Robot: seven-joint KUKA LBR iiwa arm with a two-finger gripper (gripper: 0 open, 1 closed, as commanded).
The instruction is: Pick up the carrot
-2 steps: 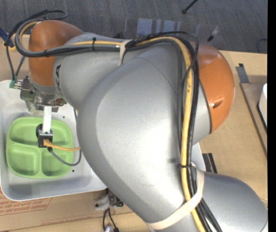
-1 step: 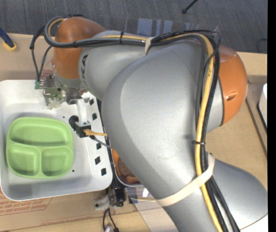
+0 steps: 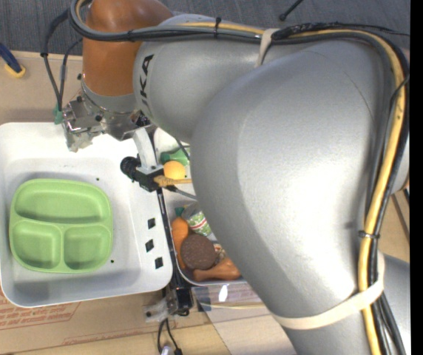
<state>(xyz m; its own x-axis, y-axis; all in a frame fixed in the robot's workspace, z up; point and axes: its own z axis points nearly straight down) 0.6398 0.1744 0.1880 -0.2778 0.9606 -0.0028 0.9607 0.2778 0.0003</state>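
Carrot (image 3: 179,233) lies in the right bin (image 3: 173,266), wedged beside a brown disc (image 3: 197,252) and half under the arm (image 3: 300,183). The jaws (image 3: 78,128) hover well off over the left bin (image 3: 71,143), beyond the green tray (image 3: 61,225); whether they're open, I can't tell.

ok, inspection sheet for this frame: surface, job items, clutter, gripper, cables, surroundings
Surface: two shallow white plastic bins on brown cardboard.
Job's things: orange carrot in the right bin, partly hidden by the arm.
Clutter: green three-compartment tray in the left bin; round brown disc, small yellow piece, and another orange piece in the right bin.
Gripper: metal gripper over the left bin's far edge, away from the carrot; state unclear.
Cables: black and yellow cables along the grey arm.
Surroundings: grey floor.
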